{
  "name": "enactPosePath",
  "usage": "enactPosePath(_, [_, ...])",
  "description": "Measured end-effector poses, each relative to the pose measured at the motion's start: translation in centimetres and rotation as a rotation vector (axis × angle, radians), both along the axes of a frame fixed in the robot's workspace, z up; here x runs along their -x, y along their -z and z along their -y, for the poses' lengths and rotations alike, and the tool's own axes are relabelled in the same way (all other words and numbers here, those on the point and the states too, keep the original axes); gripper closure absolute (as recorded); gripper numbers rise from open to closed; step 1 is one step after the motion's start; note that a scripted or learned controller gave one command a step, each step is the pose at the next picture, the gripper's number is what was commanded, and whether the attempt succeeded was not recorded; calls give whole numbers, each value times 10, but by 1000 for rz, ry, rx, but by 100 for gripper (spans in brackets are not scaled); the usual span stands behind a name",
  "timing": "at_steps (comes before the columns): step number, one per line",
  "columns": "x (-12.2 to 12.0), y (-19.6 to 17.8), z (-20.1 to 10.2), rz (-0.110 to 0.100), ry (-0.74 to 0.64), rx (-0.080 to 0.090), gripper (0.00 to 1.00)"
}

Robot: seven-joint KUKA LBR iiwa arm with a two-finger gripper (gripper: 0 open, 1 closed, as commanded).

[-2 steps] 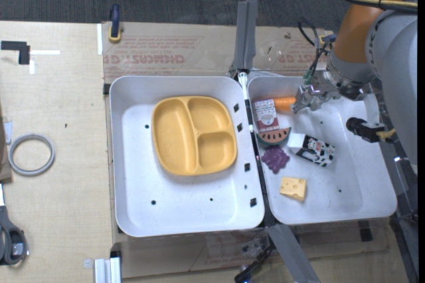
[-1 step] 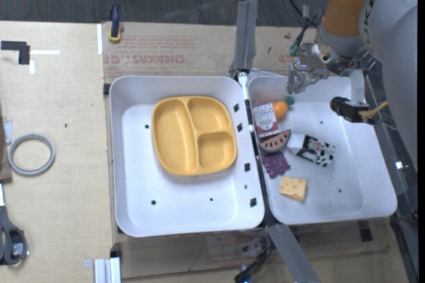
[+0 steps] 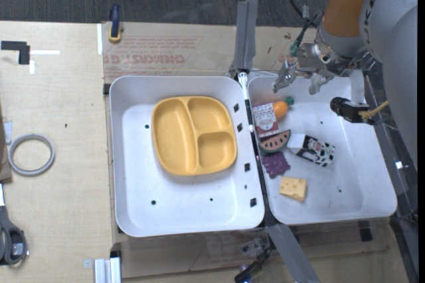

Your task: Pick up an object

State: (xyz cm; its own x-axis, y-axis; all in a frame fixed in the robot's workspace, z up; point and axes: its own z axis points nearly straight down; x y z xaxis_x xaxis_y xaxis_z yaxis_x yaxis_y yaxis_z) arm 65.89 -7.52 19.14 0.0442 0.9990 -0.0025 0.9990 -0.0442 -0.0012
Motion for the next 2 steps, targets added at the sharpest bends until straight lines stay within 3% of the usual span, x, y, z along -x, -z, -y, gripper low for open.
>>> enactPosePath(1, [1, 73, 19, -1, 160, 0, 0])
enactPosePath(2, [0, 99, 19, 0, 78, 0, 0])
